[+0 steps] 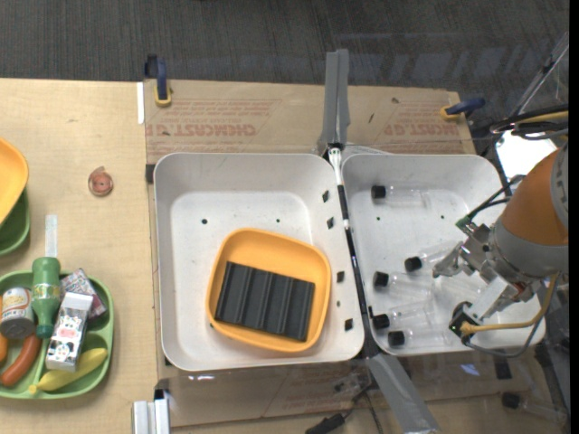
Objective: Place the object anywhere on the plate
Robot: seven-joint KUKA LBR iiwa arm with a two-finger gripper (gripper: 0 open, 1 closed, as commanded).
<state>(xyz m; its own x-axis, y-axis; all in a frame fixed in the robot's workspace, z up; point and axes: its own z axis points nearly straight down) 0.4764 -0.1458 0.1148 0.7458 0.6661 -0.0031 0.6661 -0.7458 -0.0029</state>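
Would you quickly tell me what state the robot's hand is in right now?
Hand: cannot be told whether open or closed; it is over the right bin, with nothing clearly held.

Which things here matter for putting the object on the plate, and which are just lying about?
Job: yellow plate, black ridged block lying on it.
Lying about: black-capped vials, green tray of toy food, yellow bowl.

The grey arm (pixel 529 247), with its orange band above the wrist, reaches in across the right edge of the right bin (pixel 409 163) and slants down, its gripper (pixel 455 262) low over that bin's right half, pointing toward its middle.
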